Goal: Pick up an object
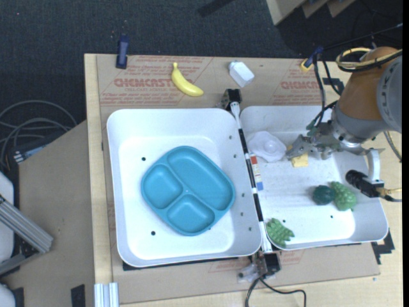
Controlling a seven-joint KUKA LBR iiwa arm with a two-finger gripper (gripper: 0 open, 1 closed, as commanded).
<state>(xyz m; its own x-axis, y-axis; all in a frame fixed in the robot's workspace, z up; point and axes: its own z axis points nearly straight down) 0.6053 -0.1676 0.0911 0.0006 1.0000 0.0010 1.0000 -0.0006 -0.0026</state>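
Reaching in from the right, end effector [305,147] low over yellow block [299,162], grip state unclear

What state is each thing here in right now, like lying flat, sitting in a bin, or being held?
Blue divided plate: flat in the left bin, nothing on it.
Banana: on the bench, outside the bins.
Yellow piece: in the right bin, just below the gripper.
Dark green object: in the right bin, touching a lighter green one.
Leafy green toy: at the right bin's near-left corner.
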